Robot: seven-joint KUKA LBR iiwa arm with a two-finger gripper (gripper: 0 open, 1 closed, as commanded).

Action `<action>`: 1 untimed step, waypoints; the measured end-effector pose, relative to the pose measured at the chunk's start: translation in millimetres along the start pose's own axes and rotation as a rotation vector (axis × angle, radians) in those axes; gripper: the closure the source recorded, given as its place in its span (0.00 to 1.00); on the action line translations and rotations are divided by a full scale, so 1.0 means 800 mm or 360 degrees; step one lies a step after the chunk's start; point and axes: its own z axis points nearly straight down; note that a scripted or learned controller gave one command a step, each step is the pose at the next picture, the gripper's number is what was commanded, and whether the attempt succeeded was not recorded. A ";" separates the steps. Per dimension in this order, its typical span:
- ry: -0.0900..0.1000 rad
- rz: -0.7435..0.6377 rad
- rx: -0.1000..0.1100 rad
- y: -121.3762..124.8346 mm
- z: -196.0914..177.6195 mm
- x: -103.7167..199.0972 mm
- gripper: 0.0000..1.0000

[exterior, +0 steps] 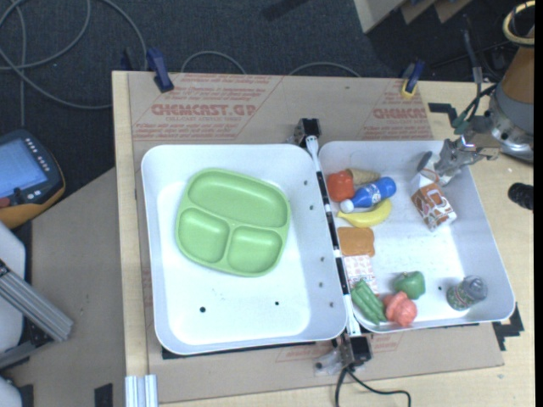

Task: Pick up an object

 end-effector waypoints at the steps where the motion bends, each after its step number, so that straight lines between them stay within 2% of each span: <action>1: 0.0000 0.0000 0.0000 0.000 0.000 0.000 0.00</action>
